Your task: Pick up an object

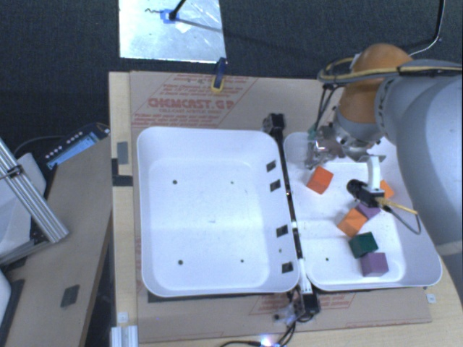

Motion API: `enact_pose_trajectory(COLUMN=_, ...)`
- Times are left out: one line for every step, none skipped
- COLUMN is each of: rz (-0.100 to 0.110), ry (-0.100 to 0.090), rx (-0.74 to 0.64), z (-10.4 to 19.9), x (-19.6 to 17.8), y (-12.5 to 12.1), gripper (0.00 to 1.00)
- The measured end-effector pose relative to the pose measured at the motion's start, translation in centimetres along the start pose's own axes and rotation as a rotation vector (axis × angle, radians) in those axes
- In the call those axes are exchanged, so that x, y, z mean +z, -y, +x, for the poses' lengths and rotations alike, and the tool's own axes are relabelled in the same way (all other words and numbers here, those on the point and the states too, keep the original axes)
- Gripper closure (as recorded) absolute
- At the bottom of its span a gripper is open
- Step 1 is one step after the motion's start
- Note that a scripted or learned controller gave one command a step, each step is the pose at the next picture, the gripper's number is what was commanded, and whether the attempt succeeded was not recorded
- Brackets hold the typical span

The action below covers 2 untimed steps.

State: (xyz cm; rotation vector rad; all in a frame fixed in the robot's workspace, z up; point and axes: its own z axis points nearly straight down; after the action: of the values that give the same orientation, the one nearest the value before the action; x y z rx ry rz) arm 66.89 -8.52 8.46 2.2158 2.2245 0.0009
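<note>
Orange cube [320,180] lies in the right bin [329,230], near that bin's far left corner, tilted so one corner points at me. I read the claw [315,156] as hanging just behind and above this cube, close to it. From this slant I cannot tell whether the claw is wide or narrow, and I see nothing held in it. The arm [427,129] comes in from the right, its orange band [369,85] above the wrist.

Other things in the right bin, all nearer to me than the first cube:
- second orange cube [352,222], mid-bin, well apart from the first
- green cube [363,244], just in front of the second orange one
- purple cube [374,264], touching or nearly touching the green one, close to the near rim

Left bin [210,215] stands beside the right one, their rims meeting along a row of dark clips [278,208]. Both bins rest on printed cardboard [195,100] on the table [121,266].
</note>
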Motion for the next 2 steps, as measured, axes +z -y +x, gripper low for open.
enact_pose_trajectory(rz=-0.004, ry=0.0, rx=-0.002, z=0.0, x=-1.2, y=-0.1, gripper=1.0)
enact_pose_trajectory(rz=-0.007, ry=0.001, rx=-0.004, z=0.0, x=-2.3, y=-0.2, gripper=1.0)
